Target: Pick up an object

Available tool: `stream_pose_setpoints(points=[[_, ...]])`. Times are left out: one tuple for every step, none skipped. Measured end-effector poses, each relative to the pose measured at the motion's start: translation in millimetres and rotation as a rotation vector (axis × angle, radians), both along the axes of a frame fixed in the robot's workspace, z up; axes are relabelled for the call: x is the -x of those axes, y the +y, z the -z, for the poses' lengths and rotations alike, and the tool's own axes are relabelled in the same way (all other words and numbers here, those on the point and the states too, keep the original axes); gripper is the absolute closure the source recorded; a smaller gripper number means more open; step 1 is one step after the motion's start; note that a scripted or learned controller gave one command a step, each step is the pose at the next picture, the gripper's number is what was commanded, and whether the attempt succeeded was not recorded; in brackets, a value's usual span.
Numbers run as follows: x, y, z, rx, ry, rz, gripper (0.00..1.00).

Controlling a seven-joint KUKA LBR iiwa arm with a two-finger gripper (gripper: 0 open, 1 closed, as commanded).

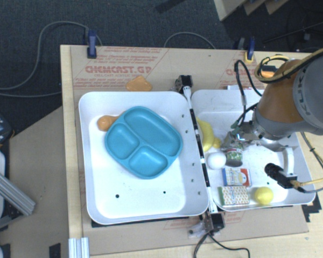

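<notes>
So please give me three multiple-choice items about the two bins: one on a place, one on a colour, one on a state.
1. Where does the divided plate lie?
A. left bin
B. right bin
C. outside the bins

2. What colour is the ball near the right bin's front corner?
A. red
B. yellow
C. blue

3. How does the plate sit?
A. flat, open side up
B. upside down
C. on its edge

Key: 1 A, it rests on the left bin's floor; 2 B, it is plainly yellow; 3 A, its three compartments face up.
</notes>
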State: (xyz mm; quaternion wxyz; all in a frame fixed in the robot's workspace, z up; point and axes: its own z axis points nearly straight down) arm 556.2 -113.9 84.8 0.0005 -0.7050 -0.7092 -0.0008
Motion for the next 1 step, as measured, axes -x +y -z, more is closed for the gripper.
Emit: stream_pose_setpoints(points=[[40.7, 60.5, -105.6, 0.000, -0.006, 0.000, 1.00]])
